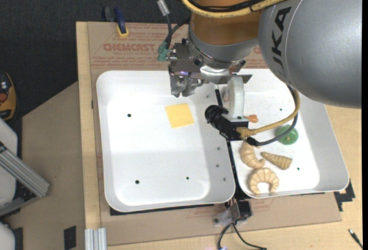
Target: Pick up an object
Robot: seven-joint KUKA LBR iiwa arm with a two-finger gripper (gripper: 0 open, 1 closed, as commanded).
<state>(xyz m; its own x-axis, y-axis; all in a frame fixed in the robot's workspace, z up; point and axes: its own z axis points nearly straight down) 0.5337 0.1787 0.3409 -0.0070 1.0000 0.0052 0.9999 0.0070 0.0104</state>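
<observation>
A flat yellow square slice (180, 115) lies in the left white bin (115, 145), near its back right part. My gripper (207, 91) hangs under the grey and orange arm, over the divide between the two bins, just behind and to the right of the slice. Nothing shows in its grasp. The right bin (322, 151) holds two pale croissant-like pieces (263, 180) (249, 154), a ridged tan cone (278, 160), a green round object (287, 136) and a small orange piece (252, 119).
The arm's large body covers the back of the right bin. A black cable fitting (221, 119) with a yellow hose dangles over the bins' shared rim. Both bins rest on a cardboard sheet (86, 70); a blue and yellow clamp (121, 22) sits at its back edge.
</observation>
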